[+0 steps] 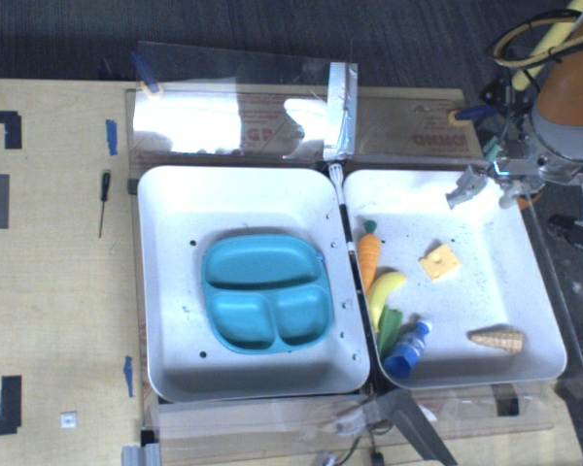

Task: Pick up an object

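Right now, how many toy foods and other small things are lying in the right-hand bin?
6: carrot, banana and green piece along the left wall, blue bottle below them, cheese wedge mid-bin, cone lower right. Others may hide underneath.

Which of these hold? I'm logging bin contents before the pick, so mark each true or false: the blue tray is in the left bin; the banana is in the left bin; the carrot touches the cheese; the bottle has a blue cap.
1. The blue tray lies in the left bin: true.
2. The banana is in the left bin: false, it lies in the right bin.
3. The carrot touches the cheese: false, they lie apart.
4. The bottle has a blue cap: true.
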